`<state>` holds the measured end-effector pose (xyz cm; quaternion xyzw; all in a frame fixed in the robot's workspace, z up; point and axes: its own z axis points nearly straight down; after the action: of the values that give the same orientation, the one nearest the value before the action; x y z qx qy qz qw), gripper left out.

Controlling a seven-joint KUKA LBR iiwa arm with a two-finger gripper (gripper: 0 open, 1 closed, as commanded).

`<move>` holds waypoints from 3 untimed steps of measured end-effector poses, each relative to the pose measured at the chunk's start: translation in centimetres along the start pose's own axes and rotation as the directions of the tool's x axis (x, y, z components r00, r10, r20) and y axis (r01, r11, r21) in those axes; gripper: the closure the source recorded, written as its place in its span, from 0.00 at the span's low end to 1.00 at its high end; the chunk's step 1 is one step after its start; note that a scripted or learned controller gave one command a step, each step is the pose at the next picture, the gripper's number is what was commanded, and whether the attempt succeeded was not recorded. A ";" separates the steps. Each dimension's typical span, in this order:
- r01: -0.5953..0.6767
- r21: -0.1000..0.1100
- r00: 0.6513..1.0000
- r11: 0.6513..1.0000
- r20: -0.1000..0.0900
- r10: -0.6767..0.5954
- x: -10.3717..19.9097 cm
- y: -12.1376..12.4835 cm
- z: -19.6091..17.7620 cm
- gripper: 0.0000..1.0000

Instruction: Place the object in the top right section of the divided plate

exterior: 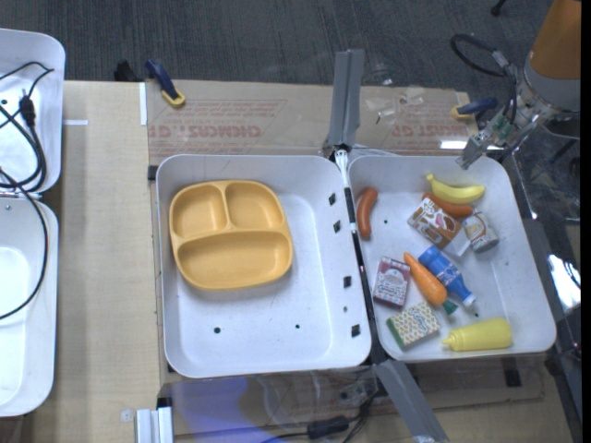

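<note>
A yellow divided plate (pixel 181 264) lies in the upper left of the left bin (pixel 249 340), with nothing in its three sections; its top right section (pixel 255 209) is bare. My gripper (pixel 477 149) hangs over the far rim of the right bin (pixel 536 275), just above and right of a banana (pixel 454 190). Nothing shows in its grasp. The right bin also holds a red sausage (pixel 367 212), a carrot (pixel 425 281), a blue bottle (pixel 446 273) and a yellow mustard bottle (pixel 478 336).
More items lie in the right bin: a brown carton (pixel 434 221), a small can (pixel 481 233), a red box (pixel 391 281) and a patterned box (pixel 413 325). A grey divider post (pixel 346 100) stands between the bins. Cables (pixel 18 146) lie at the far left.
</note>
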<state>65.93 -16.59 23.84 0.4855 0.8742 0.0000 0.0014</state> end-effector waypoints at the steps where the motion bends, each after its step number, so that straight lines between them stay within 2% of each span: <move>1: 0.033 0.000 0.999 0.999 0.001 -0.033 -1.2 -0.7 -8.5 1.00; 2: 0.059 0.000 0.998 0.998 0.000 -0.059 -2.1 -1.2 -17.4 1.00; 3: 0.010 0.000 1.000 1.000 0.001 -0.010 -3.5 -2.0 -20.3 1.00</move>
<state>66.01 -20.60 44.16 0.4811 0.8767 -0.0004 0.0017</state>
